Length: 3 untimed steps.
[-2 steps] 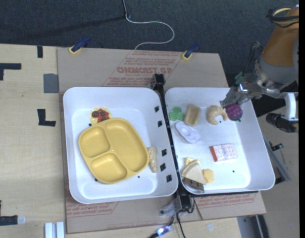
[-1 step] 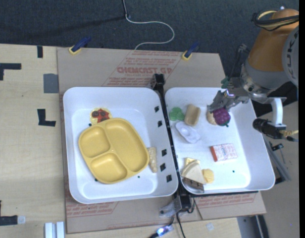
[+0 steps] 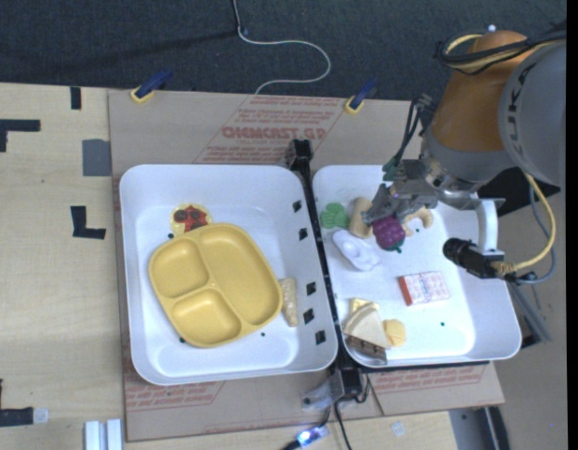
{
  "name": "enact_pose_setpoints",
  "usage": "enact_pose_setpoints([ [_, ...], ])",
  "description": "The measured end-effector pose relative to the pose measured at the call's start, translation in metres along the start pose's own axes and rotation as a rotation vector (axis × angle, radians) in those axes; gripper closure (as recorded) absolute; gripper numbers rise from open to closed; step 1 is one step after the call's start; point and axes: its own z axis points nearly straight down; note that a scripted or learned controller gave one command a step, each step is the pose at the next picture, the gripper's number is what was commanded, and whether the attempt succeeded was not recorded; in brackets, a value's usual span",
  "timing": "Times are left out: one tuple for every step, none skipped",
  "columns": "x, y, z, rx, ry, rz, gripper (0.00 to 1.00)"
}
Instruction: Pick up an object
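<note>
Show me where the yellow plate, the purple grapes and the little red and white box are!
yellow plate (image 3: 214, 284), camera view, left bin: on its middle divider.
purple grapes (image 3: 389, 233), camera view, right bin: centre of the bunch.
red and white box (image 3: 424, 289), camera view, right bin: its top face.

Grey arm (image 3: 542, 111) with orange band, black cable looping alongside.

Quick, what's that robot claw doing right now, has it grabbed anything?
Gripper: over the right bin, right at the purple grape bunch; whether it grips it cannot be told.
</note>
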Motion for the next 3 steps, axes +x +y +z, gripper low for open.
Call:
enact_pose_setpoints([
  [0.048,-0.022,-0.01,-0.001,0.0,-0.001,1.0],
  [0.102,-0.035,-0.013,0.0,0.0,-0.002,1.0],
  [0.132,-0.061,-0.009,0.001,-0.002,0.002,1.0],
])
